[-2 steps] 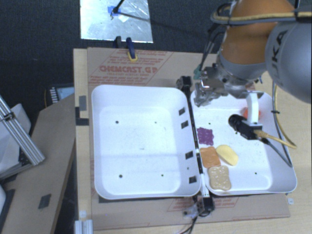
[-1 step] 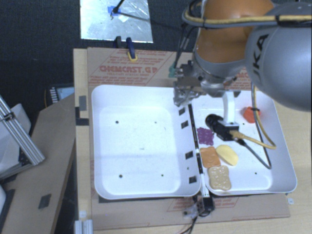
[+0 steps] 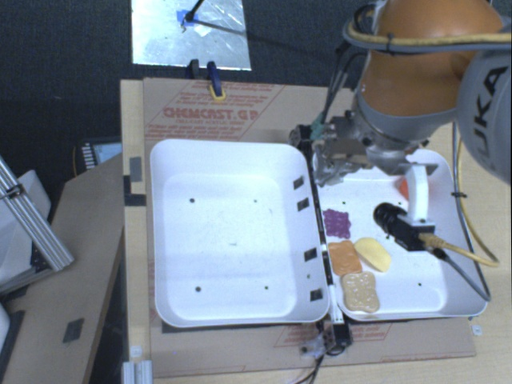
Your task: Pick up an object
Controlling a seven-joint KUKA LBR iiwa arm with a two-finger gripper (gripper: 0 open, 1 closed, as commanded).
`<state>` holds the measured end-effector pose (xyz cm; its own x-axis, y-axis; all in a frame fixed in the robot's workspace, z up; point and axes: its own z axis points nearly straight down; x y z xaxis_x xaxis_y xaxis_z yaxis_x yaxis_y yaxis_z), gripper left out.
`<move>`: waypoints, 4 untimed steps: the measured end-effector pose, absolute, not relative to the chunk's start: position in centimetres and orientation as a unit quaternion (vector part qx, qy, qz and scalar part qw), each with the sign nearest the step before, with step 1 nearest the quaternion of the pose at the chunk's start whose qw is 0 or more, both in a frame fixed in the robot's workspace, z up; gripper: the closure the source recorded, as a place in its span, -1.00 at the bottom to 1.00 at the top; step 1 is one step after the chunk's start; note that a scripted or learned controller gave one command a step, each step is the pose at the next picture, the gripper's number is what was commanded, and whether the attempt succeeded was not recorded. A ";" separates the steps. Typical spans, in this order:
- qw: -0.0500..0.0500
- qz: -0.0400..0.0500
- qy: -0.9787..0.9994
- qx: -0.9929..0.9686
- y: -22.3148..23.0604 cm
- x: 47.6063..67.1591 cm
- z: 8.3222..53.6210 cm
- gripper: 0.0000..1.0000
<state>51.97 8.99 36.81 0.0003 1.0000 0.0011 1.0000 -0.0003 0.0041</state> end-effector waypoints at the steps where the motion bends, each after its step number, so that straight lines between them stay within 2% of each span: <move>1: 0.002 0.006 0.710 0.704 13.2 48.6 45.8 1.00; 2: 0.001 0.003 0.710 0.704 17.8 48.7 47.6 1.00; 3: 0.002 0.005 0.710 0.704 23.7 52.0 53.9 1.00; 4: 0.000 0.003 0.711 0.703 23.5 51.8 54.7 1.00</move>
